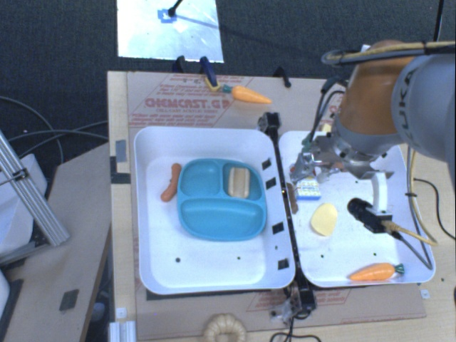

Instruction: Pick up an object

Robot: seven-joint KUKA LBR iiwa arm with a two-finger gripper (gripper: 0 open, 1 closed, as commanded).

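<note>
Hand [308, 168] low over half-hidden blue-white packet [308, 189]

Single fixed camera sat above the bench [142, 91], looking down at a slant. Both white bins [153, 262] lay side by side mid-frame, at moderate range. The arm [399, 98] entered from the frame's right side.

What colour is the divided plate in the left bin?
Light blue. The divided plate shows best in the camera view, sitting in the left bin.
</note>
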